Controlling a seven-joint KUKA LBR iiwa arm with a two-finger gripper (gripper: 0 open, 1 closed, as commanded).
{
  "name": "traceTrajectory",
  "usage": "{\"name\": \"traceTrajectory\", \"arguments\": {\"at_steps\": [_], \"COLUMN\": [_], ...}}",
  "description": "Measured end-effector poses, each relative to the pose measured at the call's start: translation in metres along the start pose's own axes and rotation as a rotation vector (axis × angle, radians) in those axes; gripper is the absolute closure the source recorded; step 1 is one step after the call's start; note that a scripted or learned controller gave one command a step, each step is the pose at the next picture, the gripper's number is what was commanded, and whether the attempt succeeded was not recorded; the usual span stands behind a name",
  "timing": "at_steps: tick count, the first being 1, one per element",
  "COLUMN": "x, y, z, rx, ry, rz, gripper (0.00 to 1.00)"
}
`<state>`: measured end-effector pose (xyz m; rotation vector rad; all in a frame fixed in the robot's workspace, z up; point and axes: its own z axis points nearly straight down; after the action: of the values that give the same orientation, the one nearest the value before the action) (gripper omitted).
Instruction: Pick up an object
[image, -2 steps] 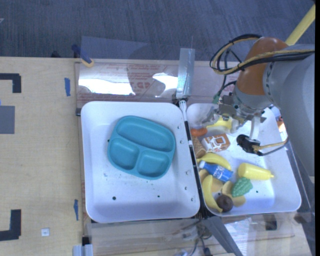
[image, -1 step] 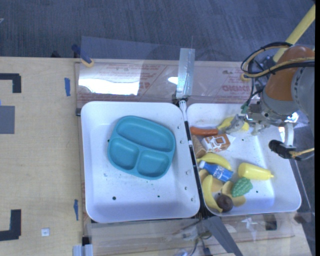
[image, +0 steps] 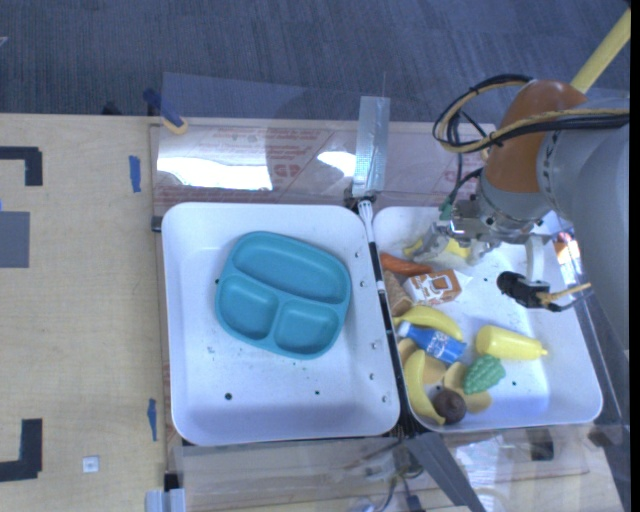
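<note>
Pincer over right bin, carrot just beside; grip state unclear

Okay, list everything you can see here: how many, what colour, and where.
left bin: one, white, view's left
right bin: one, white, view's right
divided tray: one, blue, middle of left bin
carrot: one, orange, right bin, far left
carton: one, orange-white, beside carrot
bananas: seemingly two, yellow, right bin's left side
bottle: one, blue, between bananas
yellow toy: one, right bin's middle
green toy: one, beside yellow toy
brown toy: one, right bin's near edge
arm: one, grey, orange band
gripper: one, over right bin's far end
</note>
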<state>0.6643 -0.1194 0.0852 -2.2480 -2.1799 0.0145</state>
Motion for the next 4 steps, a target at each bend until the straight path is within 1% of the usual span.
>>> {"name": "traceTrajectory", "arguments": {"at_steps": [1, 2, 3, 4], "x": [0.000, -0.005, -0.004, -0.004], "y": [-0.001, -0.007, -0.006, -0.007], "z": [-0.009, -0.001, -0.012, -0.011], "rx": [0.004, -0.010, -0.012, -0.007], "ry": [0.000, 0.003, 0.004, 0.003], "rz": [0.000, 0.096, 0.094, 0.095], "gripper": [1.00, 1.00, 1.00, 0.00]}}
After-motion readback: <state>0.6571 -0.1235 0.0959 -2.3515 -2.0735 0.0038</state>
